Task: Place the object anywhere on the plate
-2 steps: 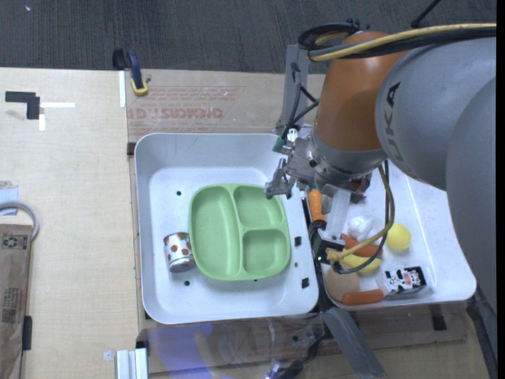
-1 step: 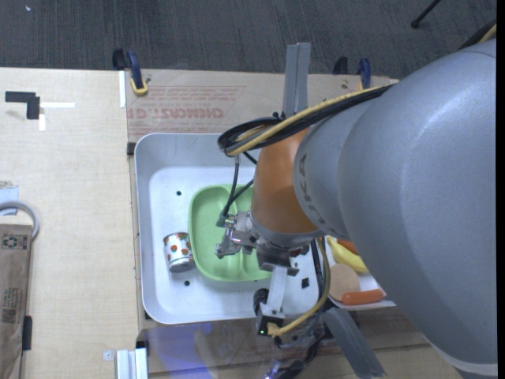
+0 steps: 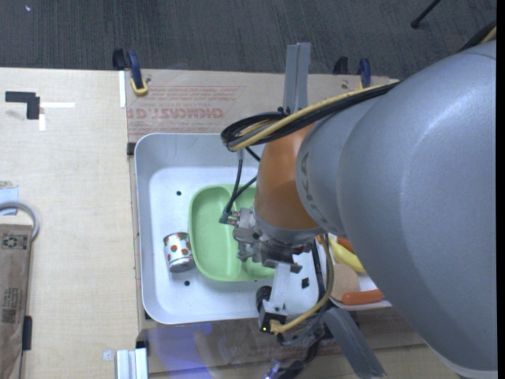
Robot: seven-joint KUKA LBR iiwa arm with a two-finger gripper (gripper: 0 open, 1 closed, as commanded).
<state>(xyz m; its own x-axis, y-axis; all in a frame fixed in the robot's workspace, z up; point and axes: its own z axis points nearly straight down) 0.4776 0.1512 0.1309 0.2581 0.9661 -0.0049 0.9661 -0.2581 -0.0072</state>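
Grey and bulky, the arm (image 3: 418, 196) fills the right side and slants in over the bench (image 3: 71, 172), its orange band (image 3: 280, 188) above the wrist.

At the left stands a white bin (image 3: 146, 212). On its floor lies a small dotted can (image 3: 179, 251) – white with red spots and metal ends – just beside the left rim of the green plate (image 3: 209, 227), not on it. The gripper (image 3: 256, 247) hangs over the plate's right part; the wrist hides it, so I cannot tell whether it is spread or pressed together.

Farther right, past the wrist, a yellow thing (image 3: 347, 255) and an orange thing (image 3: 363, 297) peek out – both partly hidden under the arm.
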